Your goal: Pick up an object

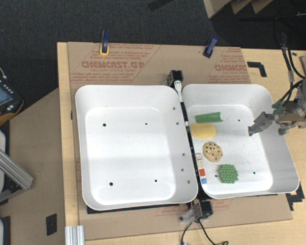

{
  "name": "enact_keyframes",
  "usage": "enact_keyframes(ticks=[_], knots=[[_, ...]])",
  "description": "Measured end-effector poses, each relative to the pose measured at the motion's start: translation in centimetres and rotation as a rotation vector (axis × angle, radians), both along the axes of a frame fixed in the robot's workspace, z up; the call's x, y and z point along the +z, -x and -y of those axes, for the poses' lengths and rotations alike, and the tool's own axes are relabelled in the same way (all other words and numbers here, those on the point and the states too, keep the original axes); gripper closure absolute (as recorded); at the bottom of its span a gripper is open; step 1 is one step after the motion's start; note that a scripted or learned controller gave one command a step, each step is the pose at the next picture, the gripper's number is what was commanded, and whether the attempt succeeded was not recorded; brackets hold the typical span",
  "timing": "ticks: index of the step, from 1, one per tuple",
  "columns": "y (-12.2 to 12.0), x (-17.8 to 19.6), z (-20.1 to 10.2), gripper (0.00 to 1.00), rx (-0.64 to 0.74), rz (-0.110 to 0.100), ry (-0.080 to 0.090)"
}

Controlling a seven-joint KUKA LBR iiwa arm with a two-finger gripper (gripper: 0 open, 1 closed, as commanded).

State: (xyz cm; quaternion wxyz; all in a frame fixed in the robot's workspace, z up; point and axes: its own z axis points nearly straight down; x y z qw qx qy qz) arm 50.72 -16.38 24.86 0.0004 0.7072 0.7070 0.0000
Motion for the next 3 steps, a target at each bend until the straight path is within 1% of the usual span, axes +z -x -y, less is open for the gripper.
enact_keyframes(ticks=[1, 2, 3], knots=[[2.8, 5.0, -6.1, 0.0, 0.005, 0.003, -0.001], [2.7, 9.1, -11.7, 0.0, 0.007, 0.006, -0.001], [2.7, 15.0, -10.0, 0.0, 0.001, 0.005, 0.001]])
